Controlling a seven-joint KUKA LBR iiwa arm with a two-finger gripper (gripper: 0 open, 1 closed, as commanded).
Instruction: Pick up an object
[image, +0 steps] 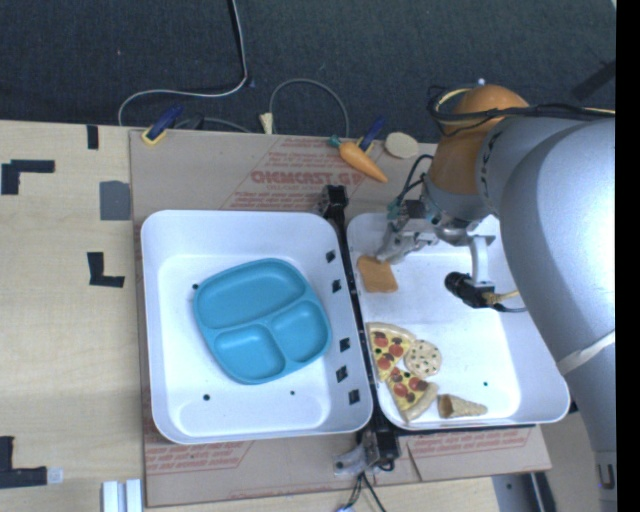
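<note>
In the right bin (500, 345), a tan toast-like square (377, 275) lies near the far-left corner, beside the divider. My gripper (392, 245) hangs just above and behind it, tip pointing down-left at the square's far edge. Whether it touches the square is unclear. Nearer the front of the same bin lie a pizza slice (398, 370), a round cookie (423, 356) leaning against it, and a small tan wedge (461, 406). The grey arm with its orange band (470, 140) covers the bin's right side.
The left bin (170, 330) holds a blue divided plate (262, 318). A toy carrot (361, 160) and a pale round piece (400, 145) lie on the cardboard behind the bins. A dark part (468, 288) sticks out beside the wrist. Cables run along the back.
</note>
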